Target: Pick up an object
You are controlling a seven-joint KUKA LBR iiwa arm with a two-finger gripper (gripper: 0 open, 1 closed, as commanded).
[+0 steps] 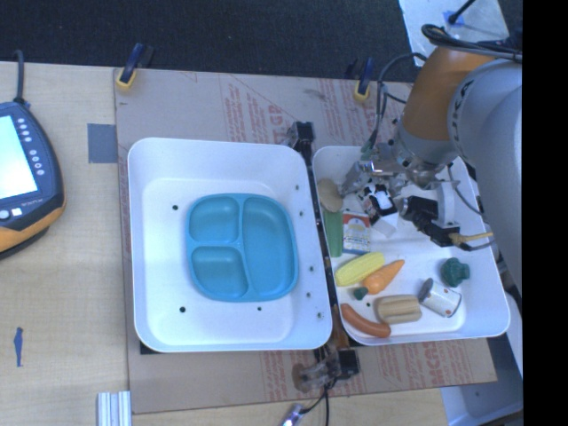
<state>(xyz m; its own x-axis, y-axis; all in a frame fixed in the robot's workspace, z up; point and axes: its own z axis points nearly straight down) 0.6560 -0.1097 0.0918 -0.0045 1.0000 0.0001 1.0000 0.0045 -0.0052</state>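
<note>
My gripper (373, 193) hangs low over the back left part of the right bin (484, 322), under the grey arm with its orange band. Its fingertips sit among small items there, and I cannot tell how they stand. Just below it lies a small printed carton (357, 235) next to a green bottle (333, 229). Toward the front of the bin lie a yellow corn cob (359, 268), an orange carrot (384, 276), a red sausage (364, 321), a tan bread roll (397, 309), a white cup (441, 302) and a dark green piece (455, 272).
The left bin (151, 238) holds a blue divided plate (241, 247). A handheld control pendant (22, 171) lies at the bench's far left. Clamps (130, 69) pin the cardboard at the back edge. The arm's body covers the right bin's back right corner.
</note>
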